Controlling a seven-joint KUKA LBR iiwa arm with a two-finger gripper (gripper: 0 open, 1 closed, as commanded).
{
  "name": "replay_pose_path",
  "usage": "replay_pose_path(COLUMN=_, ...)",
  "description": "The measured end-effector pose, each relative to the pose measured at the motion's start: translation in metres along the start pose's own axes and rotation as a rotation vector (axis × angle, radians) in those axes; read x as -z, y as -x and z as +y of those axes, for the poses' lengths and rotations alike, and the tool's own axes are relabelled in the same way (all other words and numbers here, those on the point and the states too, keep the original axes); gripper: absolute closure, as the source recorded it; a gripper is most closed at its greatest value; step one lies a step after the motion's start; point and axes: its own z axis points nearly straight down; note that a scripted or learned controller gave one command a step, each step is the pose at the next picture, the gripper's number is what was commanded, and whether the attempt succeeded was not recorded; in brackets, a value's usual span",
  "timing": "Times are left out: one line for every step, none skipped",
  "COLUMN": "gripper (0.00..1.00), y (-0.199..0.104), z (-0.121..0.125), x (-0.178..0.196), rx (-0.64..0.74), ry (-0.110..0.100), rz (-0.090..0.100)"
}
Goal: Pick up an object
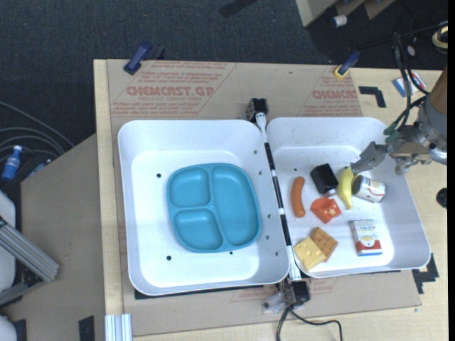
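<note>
The right bin (313, 135) holds several small items. An orange sausage (298, 196) lies near its left wall. Beside it are a black block (324, 178), a yellow banana (345, 187) and a red piece of toy fruit (325, 208). A white can (371, 189) lies on its side just right of the banana. At the front are a red-and-white carton (365, 236), a brown cracker (325, 241) and a yellow cheese wedge (308, 254). My gripper (370, 156) hangs over the bin's right part, just above the banana and can, with nothing seen held.
The left bin (135, 190) holds a blue divided plate (212, 206). Clamps (137, 59) pin the cardboard base at the back. Cables (409, 55) run down to the arm at the right. A ridge (274, 190) separates the two bins.
</note>
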Motion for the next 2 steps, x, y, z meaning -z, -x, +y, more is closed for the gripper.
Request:
replay_pose_path(gripper=0.00, y=-0.005, z=0.051, x=-0.114, rx=0.000, ry=-0.003, rz=0.001)
replay_pose_path(gripper=0.00, y=-0.022, z=0.105, x=-0.171, rx=0.001, ry=0.000, rz=0.000)
